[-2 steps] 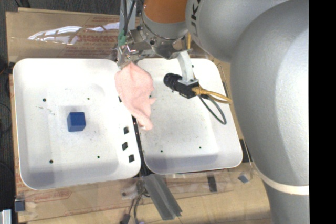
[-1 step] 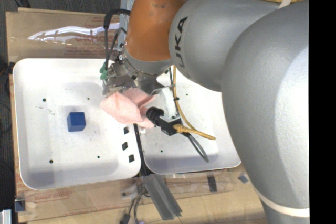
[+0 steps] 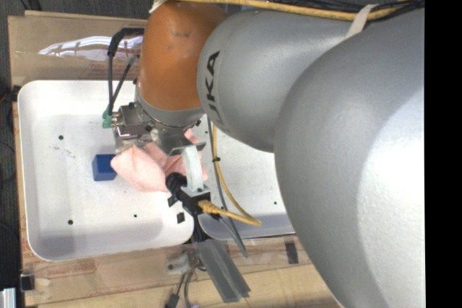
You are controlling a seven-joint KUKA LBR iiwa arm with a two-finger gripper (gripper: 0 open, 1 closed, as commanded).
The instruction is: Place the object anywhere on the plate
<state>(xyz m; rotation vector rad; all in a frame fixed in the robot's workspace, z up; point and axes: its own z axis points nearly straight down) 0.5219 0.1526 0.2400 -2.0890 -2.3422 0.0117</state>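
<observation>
A small blue block (image 3: 103, 167) lies on the floor of the left white bin (image 3: 43, 155), left of centre. Right beside it, touching or nearly touching its right side, is a pale pink plate-like object (image 3: 141, 171), partly covered by the arm. My gripper (image 3: 160, 144) hangs straight down from the orange wrist band (image 3: 173, 47) over the pink object's right part. The wrist and its grey mounting hide the gripper's lower end. The blue block sits free on the bin floor, left of the gripper.
The grey arm covers most of the right bin (image 3: 249, 177). A yellow cable (image 3: 224, 209) and a black fitting (image 3: 180, 195) hang by the divide between the bins. Crumpled clear plastic (image 3: 79, 47) lies on the wooden bench behind the left bin.
</observation>
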